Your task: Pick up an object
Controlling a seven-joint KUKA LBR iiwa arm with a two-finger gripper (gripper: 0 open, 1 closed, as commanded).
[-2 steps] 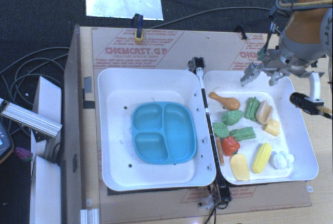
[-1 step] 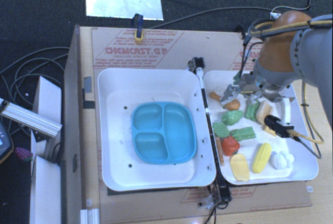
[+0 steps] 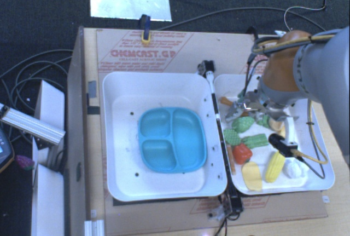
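Clutter is the main risk: the jaws [image 3: 244,110] sit low over the upper-left part of the right bin [image 3: 314,177], where toy foods lie touching, so a closing grasp could, I judge, catch two pieces or nudge the green leafy piece [image 3: 244,122] aside (whether they are open or closed I cannot tell). Candidates to pick all lie in that bin, right of centre in the frame. Counted: two bins, one blue divided plate [image 3: 170,139] in the left bin [image 3: 117,174], one red tomato [image 3: 241,153], one corn cob [image 3: 274,166], one yellow piece [image 3: 251,176], one green strip [image 3: 255,140].
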